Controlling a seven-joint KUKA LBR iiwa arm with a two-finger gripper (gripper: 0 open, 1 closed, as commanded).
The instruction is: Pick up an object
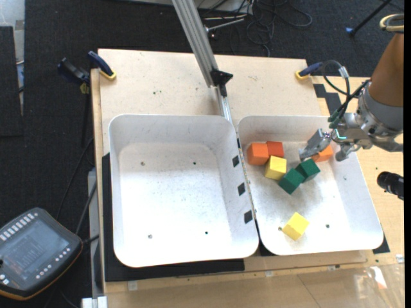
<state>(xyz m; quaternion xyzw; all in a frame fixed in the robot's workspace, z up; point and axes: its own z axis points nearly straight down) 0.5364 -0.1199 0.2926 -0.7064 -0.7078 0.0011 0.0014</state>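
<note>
A: Camera view first. Right bin (359, 236) holding all the blocks: orange cube (258, 153) touching a darker orange cube (275, 149), yellow cube (277, 167) just below them, two green cubes (300, 176) joined corner to corner, a lone yellow cube (295, 226) well apart toward the near rim. Left bin (173, 191) beside it.

B: And the gripper (324, 147)?

A: Hovering over the far right of the right bin, beside the green pair. An orange block (325, 151) right at the fingertips, possibly pinched between them, though too small and blurred to call; finger spread not readable either.

B: Handling?

A: Probably light, rigid blocks, wood or foam by the look, flat-faced, unlikely to break. Best taken across two opposite flat faces, not corner to corner.

B: Orientation?

A: Cubes, so no real long axis. Lone yellow one turned diamond-wise to the bin walls, free on all sides, likely the easiest grab. Green pair running diagonally, lower left to upper right.
</note>
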